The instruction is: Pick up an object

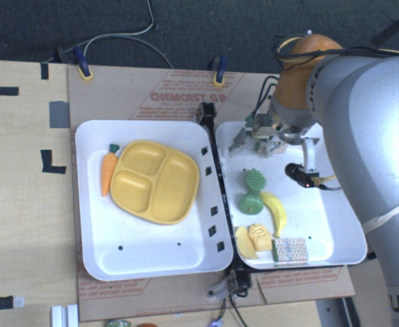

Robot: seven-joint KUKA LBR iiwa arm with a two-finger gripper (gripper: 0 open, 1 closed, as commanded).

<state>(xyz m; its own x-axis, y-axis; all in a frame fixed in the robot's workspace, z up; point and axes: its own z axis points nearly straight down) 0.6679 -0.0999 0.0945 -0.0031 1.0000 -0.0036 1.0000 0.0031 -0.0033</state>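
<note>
The arm is reaching in from the right, and its gripper point(257, 140) is hanging over the far end of the right bin point(336, 247), low above bare white floor. Its fingers point(240, 140) are looking spread, with nothing between them.

The candidates are lying nearer the camera in that bin: a green dumbbell toy point(252, 191) just below the gripper, a banana point(276, 212) touching it on the right, a yellow corn piece point(257, 237) near the front wall, and a small patterned box point(291, 250) beside it. In the left bin point(90, 244) a yellow plate point(155, 181) is sitting with a carrot point(107, 172) at its left edge.

The step in hand is, by my reading, the approach before a grasp. The dumbbell seems the closest target, but it is crowding the banana, so a clean pick probably calls for centring over its narrow waist and turning the wrist so that the fingers are closing across it, with one finger sliding into the free side away from the banana. Coming straight down and closing only once low should be reducing the risk of nudging it aside. The box, lying flat, looks harder to pinch.
</note>
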